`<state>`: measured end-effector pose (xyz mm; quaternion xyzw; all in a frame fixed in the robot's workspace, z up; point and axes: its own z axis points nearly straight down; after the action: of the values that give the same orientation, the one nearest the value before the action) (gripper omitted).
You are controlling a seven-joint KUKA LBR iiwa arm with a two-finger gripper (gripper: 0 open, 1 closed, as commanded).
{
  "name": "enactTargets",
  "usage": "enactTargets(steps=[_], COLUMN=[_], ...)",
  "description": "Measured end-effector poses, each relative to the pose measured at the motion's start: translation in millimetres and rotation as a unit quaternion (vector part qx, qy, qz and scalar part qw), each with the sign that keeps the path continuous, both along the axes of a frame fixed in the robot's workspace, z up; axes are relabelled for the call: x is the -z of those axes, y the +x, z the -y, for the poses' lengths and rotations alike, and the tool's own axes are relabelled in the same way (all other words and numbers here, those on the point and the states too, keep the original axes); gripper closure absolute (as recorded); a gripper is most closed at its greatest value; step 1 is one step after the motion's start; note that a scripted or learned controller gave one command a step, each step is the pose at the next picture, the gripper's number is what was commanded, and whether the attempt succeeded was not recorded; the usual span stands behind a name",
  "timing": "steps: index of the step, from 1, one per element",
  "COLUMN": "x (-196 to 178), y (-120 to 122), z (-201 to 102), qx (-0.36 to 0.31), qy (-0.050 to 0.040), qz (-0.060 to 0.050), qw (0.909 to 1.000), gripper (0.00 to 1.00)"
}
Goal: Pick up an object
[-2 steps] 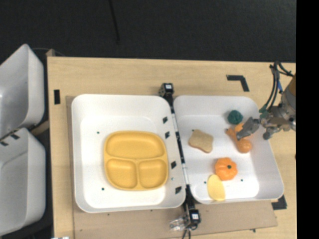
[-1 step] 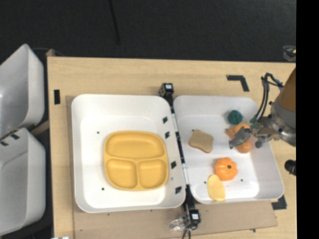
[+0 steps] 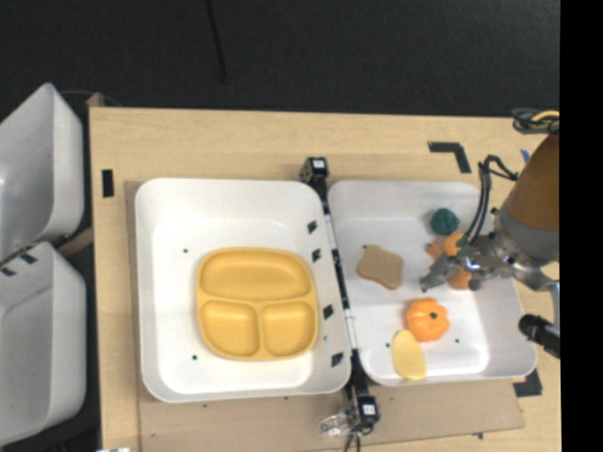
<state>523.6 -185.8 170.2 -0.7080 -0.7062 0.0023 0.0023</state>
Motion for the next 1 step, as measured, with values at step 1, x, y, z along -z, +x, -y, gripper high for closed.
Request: enactTargets(steps=[1], x=[46.5], y=[-4.6], z=[5.0], qx=[-0.001], qy=[0.0002], qz=[0.0], qw=[1.0], gripper=[0.0])
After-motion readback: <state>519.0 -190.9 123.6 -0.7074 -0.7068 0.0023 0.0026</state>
